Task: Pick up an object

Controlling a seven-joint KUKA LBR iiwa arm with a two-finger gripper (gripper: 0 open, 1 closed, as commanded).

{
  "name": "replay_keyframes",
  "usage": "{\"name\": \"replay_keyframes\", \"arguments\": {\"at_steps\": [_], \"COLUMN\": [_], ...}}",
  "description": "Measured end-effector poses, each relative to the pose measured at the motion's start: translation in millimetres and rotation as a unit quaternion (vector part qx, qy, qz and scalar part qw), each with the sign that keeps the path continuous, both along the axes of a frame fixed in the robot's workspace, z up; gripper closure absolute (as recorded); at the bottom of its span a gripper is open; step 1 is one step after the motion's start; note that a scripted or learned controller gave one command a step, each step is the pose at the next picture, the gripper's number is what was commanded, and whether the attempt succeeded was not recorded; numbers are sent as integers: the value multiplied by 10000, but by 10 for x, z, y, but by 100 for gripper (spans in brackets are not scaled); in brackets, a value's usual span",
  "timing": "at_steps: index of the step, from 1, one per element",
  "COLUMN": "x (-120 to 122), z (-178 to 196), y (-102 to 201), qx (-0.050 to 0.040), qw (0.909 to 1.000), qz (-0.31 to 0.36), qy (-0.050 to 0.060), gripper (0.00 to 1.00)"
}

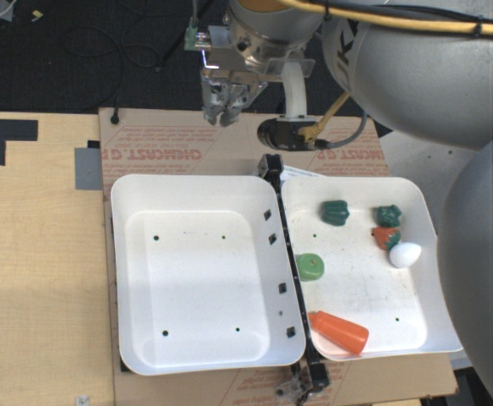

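— Where's the gripper [222, 108]?
— High at the far side, holding nothing — its opening I cannot tell.
— Risk?
— The orange object [339, 331] hugs the right bin's [424, 205] near rim — fingers may strike it.

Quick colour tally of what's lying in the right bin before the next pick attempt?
Dark green: 2, one piece and another
Light green: 1, a round disc
Orange: 1, a carrot-shaped piece
Red: 1, a small piece
White: 1, an egg-shaped piece
Total: 6
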State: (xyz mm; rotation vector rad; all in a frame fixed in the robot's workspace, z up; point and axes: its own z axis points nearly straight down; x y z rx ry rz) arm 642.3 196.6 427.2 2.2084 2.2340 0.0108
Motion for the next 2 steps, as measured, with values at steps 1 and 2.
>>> {"name": "replay_keyframes", "arguments": {"at_steps": [1,2], "x": [-882,-1054], "z": [1190,1098], "y": [59,-322], "qx": [2,-33], "qw": [10000,10000], "qz": [-24,-59], "qy": [-7,58], "gripper": [100,100]}}
